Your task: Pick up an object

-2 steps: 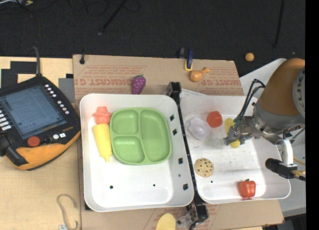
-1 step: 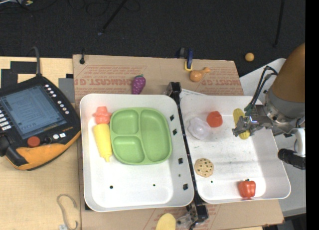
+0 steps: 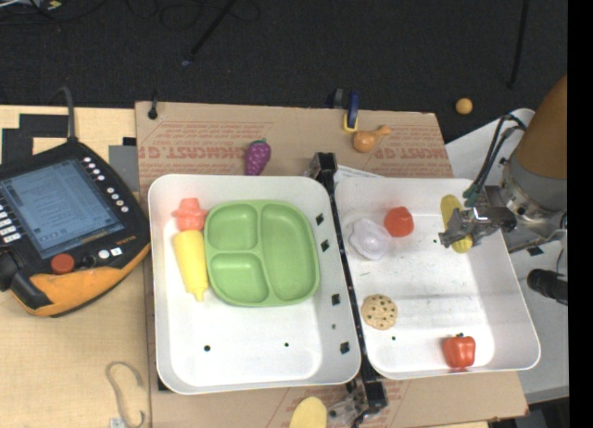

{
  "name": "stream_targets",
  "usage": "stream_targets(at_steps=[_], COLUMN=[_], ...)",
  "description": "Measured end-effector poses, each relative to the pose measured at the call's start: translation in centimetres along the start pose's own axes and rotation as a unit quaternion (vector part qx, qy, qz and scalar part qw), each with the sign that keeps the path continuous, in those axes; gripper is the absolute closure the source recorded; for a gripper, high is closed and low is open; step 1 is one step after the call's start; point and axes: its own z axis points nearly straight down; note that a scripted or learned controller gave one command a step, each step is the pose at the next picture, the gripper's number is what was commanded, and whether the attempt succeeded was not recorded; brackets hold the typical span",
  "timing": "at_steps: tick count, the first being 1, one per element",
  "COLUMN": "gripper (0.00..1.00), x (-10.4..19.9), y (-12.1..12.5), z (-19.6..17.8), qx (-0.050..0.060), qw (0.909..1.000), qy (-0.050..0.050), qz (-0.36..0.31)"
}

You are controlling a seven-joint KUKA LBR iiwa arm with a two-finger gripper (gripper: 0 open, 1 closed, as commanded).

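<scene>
Tool (image 3: 460,232) sits low at right bin's (image 3: 519,310) far edge, over a yellow piece (image 3: 450,207). Grip state: I cannot tell. Tomato (image 3: 399,221) lies near.

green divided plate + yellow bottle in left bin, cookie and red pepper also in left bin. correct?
Not quite. The camera view shows the cookie and red pepper lying in the right bin, not the left. The green divided plate and the yellow bottle are indeed in the left bin, the bottle beside the plate.
</scene>
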Motion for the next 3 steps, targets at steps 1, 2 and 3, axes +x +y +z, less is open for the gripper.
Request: stream_targets(at_steps=[1,2,3], gripper=[1.00,1.00,1.00], x=[4.9,9.5,14.7], y=[-1.2,-2.1,-4.3], z=[-0.9,-0.3,-0.8], qx=[0.002,0.003,0.003], qw=[1.0000,1.0000,1.0000], qy=[0.001,0.001,0.001], qz=[-0.002,-0.001,-0.002])
